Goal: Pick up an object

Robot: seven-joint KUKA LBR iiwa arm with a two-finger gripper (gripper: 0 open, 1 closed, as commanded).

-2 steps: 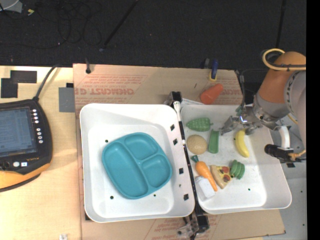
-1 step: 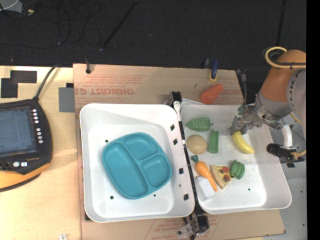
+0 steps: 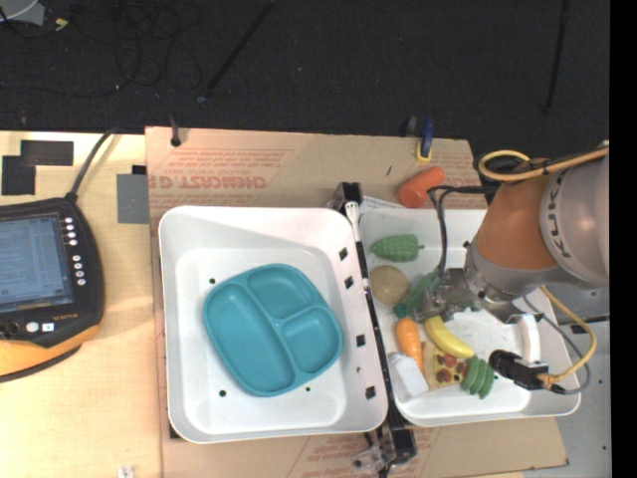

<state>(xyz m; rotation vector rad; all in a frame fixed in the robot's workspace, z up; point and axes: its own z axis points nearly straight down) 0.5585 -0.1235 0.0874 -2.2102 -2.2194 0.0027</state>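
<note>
Arm low over the right bin, reaching for toy food

Camera view: the gripper (image 3: 445, 297) sits among the clutter, just above the banana (image 3: 449, 338) and beside the carrot (image 3: 409, 339); whether the jaws grip anything, I cannot tell; the teal plate (image 3: 273, 328) lies alone in the left bin (image 3: 189, 257).

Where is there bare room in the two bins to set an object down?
Free: the left white bin's floor strip around the teal divided plate, widest toward its far-left corner. Crowded: the right white bin, packed with toy food beneath the gripper.
</note>
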